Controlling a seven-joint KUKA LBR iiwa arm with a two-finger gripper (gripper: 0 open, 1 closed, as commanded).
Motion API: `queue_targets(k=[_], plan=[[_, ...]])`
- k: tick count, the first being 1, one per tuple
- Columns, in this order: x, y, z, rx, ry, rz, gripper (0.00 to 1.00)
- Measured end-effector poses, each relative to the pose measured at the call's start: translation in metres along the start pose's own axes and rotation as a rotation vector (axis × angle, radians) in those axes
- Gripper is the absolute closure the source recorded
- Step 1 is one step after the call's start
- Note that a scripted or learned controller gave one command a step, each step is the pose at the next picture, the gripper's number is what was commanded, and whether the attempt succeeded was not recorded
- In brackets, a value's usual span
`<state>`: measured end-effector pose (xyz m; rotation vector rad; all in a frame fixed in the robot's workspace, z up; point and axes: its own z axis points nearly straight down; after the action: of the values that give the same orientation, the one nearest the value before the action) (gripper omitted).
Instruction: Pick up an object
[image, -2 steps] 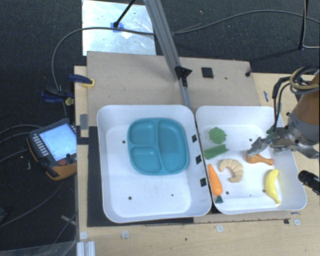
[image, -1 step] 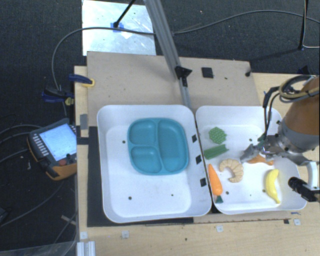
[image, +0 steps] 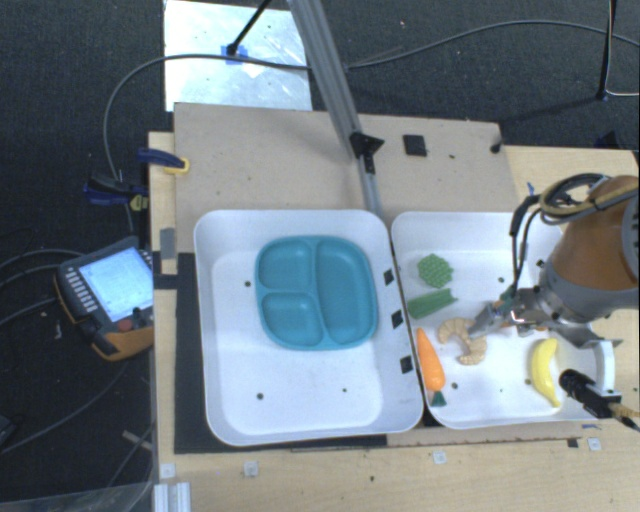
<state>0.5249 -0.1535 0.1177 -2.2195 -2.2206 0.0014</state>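
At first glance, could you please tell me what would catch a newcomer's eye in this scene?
The teal divided plate stands out most, lying alone in the left bin. Next come the bright toy foods in the right bin: an orange carrot by the divider, a yellow banana near the arm, and green pieces above a tan croissant. The gripper hovers beside that croissant.

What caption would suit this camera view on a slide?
Robot claw hovers beside a croissant in the right bin, among carrot, banana and green toys.
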Motion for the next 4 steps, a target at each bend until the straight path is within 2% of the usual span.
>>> queue_targets(k=[1,3,4], plan=[[0.000,0.002,-0.013,-0.006,-0.002,-0.001,1.00],[0.011,0.008,-0.110,-0.009,-0.002,-0.006,1.00],[0.011,0.009,-0.124,-0.006,-0.002,-0.006,1.00]])
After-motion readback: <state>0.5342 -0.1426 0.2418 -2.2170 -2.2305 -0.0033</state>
